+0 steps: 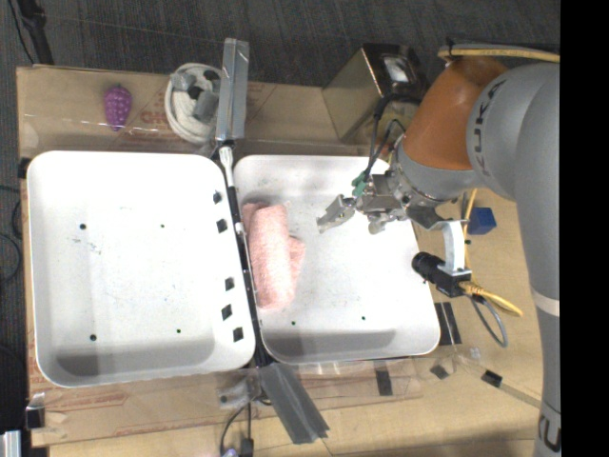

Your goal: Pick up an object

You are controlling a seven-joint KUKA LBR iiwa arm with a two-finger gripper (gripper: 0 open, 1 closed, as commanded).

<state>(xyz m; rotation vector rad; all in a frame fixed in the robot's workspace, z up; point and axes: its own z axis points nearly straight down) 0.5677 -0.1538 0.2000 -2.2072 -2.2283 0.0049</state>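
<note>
Gripper (335,215) hovering over right bin (400,336), fingers looking spread and grasping nothing, while pink rolled cloth (270,253) is lying against that bin's left wall, pick seemingly not begun

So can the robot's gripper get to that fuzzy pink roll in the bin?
Probably yes: the gripper hangs just right of the fuzzy pink roll, inside the same right-hand white bin, with bare floor between them.

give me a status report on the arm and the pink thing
Gripper over the right bin, holding nothing visible. Pink rolled cloth lies by that bin's left wall, apart from the gripper. Nothing between them.
</note>
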